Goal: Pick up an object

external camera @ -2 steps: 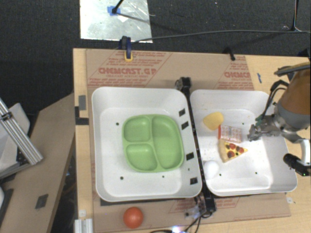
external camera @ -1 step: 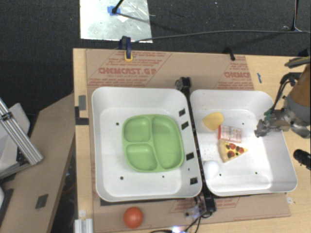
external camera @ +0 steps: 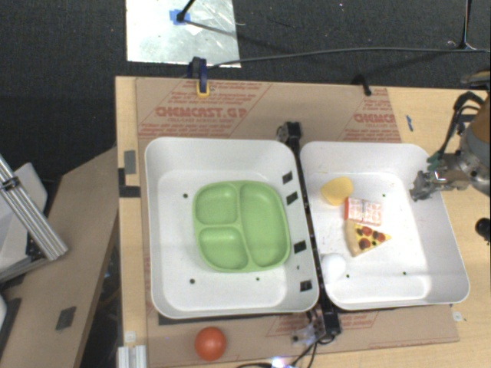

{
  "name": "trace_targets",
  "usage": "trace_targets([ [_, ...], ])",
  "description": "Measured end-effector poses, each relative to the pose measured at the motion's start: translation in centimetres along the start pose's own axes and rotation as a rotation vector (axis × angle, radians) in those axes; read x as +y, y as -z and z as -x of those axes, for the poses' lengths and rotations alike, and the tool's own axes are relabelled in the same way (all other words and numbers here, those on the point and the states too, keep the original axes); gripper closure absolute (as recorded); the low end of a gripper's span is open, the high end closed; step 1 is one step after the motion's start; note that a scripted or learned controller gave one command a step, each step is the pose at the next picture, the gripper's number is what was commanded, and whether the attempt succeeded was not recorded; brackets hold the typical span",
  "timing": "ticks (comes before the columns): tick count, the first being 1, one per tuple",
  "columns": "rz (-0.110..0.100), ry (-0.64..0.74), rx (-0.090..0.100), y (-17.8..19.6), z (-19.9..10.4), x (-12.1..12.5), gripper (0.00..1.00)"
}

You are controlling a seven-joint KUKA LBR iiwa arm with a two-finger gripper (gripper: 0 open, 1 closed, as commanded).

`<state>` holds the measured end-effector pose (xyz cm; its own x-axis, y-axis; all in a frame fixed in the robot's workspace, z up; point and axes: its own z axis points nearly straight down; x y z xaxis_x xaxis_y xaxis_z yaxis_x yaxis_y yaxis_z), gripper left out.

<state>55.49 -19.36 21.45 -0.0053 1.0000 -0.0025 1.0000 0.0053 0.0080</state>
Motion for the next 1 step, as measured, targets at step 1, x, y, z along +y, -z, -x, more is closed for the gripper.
trace_targets([
  [1,-0.001,0.001,0.0,4.58,-0.22,0.78,1.0],
])
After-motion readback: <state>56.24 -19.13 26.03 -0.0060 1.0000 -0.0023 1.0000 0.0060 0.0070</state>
